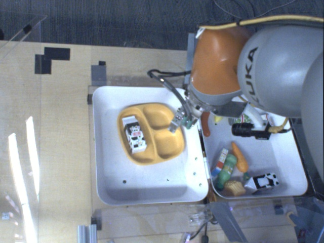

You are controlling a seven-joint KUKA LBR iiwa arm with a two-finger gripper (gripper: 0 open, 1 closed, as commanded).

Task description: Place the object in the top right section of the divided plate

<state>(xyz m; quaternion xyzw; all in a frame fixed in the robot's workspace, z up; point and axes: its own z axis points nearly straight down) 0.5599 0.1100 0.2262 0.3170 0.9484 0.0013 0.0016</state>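
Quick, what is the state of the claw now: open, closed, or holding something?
Claw: cannot be told. It hangs over the right edge of the yellow divided plate.

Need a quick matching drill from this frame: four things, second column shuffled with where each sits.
Things:
1. toy car
2. carrot
3. tool
4. yellow divided plate

Places:
A. right bin, among other items
B. over the plate's right rim
C. plate's left section
D. left bin

Pairs: 1-C, 2-A, 3-B, 4-D
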